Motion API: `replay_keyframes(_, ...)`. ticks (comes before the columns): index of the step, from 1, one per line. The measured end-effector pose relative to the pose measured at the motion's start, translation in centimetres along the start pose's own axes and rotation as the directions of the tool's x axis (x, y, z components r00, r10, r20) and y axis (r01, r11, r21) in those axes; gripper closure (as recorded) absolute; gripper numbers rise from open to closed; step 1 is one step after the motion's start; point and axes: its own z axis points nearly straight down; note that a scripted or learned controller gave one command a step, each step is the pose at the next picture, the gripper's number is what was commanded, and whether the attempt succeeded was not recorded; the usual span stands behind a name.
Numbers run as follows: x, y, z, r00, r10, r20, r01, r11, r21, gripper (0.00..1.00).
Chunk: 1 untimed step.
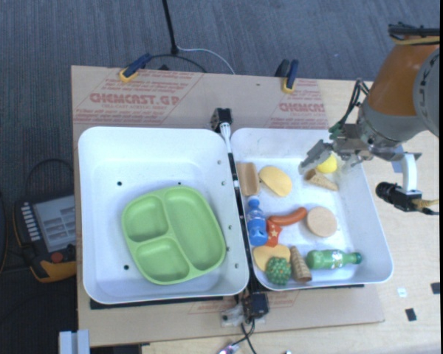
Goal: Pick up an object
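Gripper (326, 158) poised over the upper right of the right bin (375, 227), jaws spread apart, nothing clamped between them. Small yellow piece (327, 164) lying just beneath the fingers (contact impossible to judge). Lower in the same bin: sausage (289, 217), round tan slice (322, 222), green bottle (332, 258), blue bottle (255, 222). Centre left, in the left bin (103, 153): green divided plate (174, 233).

Grey KUKA arm (428, 80) with a broad rounded orange band (395, 80) above the wrist, a grey metal gripper (332, 155) with pale fingers, thin dark cables alongside, and a black cylindrical fitting on a white bracket (407, 172).
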Motion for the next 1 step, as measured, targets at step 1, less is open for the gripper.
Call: replay_keyframes(1, 4.68, -3.65, 9.7, 0.974, -0.224, 0.001, 0.224, 0.974, -0.002, 0.0)
